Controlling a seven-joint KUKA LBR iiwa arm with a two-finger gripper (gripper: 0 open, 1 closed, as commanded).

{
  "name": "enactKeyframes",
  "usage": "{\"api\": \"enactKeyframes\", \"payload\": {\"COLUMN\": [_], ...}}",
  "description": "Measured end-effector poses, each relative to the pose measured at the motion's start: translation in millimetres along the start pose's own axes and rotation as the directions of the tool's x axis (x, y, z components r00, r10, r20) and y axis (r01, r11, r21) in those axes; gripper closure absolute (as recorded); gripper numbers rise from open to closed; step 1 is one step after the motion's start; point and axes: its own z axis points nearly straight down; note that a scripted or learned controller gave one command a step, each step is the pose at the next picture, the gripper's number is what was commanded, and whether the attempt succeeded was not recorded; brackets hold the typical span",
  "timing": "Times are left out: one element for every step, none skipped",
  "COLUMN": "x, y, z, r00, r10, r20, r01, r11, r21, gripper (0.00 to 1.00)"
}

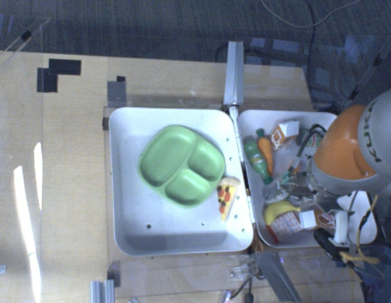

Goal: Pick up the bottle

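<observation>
Approach step, bottle not yet picked.

Gripper (295, 180) hangs low over the middle of the right bin (321, 114), and I cannot tell its state. Green bottle (257, 160) lies free along the bin's left wall, touching the carrot (265, 153). Next move, I judge, needs a shift toward that wall.

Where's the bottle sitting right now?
The green bottle lies in the right bin, along its left wall, beside the carrot and above the banana.
</observation>
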Motion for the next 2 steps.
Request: {"api": "enactKeyframes", "payload": {"x": [5, 9], "y": [69, 104], "z": [15, 16], "r00": [0.981, 0.98], "r10": [-0.193, 0.2], "r20": [0.001, -0.001], "r01": [0.193, -0.2], "r11": [0.981, 0.98], "r21": [-0.008, -0.002], "gripper": [0.0, 0.0]}}
